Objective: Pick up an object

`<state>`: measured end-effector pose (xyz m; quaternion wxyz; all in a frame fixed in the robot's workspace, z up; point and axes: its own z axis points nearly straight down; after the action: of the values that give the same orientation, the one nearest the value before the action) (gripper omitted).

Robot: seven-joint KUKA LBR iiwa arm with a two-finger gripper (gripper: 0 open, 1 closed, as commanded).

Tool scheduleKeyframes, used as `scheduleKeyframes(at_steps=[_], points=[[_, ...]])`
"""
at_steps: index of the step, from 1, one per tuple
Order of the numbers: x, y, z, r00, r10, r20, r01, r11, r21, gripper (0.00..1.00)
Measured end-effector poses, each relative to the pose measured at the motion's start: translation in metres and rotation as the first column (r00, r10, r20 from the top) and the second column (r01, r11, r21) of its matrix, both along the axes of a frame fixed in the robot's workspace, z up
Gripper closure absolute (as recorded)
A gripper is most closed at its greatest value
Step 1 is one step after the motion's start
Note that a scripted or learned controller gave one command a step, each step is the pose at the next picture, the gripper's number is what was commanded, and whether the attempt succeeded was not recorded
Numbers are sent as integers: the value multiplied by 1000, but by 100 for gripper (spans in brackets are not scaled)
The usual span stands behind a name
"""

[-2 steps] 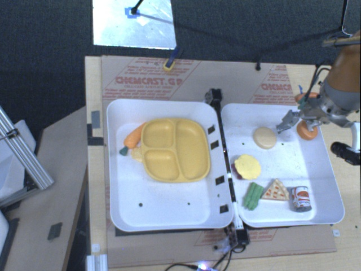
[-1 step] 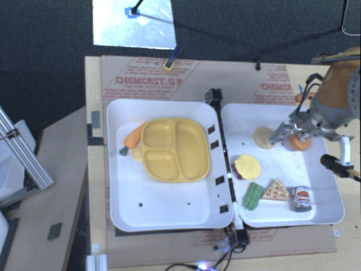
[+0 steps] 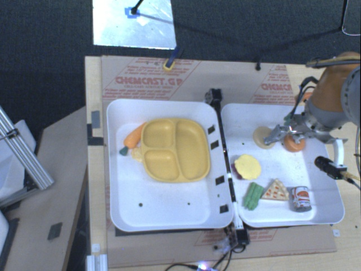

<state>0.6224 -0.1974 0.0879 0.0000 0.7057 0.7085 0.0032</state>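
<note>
- Camera view: the gripper point(image 3: 280, 135) sits low in the right bin point(image 3: 327, 213), near its far edge, reaching in beside a tan round piece point(image 3: 262, 136) and an orange round object point(image 3: 294, 143).
- Whether the fingers are apart or closed cannot be told; the metal parts blur together, and nothing is visibly between them.
- Risk: the tan piece and the orange object lie close on either side of the gripper, so a closing move could shove 1 aside or catch neither.
- Risk: both look low and rounded, so I judge they could slip out of a pinch.
- Risk: the wrist and its black cable point(image 3: 333, 168) hang over the bin's right side and could brush the can point(image 3: 300, 199) on the way out.
- Right bin count: 1 tan round piece, 1 orange round object, 1 yellow-topped burger-like toy point(image 3: 247, 167) mid-bin, 1 green vegetable toy point(image 3: 253, 196), 1 pizza slice toy point(image 3: 276, 190) and 1 small can along the near edge.
- Left bin point(image 3: 130, 208) count: 1 yellow divided plate point(image 3: 172, 149) at centre, 1 toy carrot point(image 3: 133, 136) touching its left rim.
- 2 bins in all.
</note>
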Motion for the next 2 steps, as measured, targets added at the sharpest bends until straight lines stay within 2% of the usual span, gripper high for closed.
scheduleKeyframes(at_steps=[1,2], points=[[3,-2,15,1000,1,12,-1,1000,-7,100],[7,-3,58,1000,-1,1,1,1000,-6,100]])
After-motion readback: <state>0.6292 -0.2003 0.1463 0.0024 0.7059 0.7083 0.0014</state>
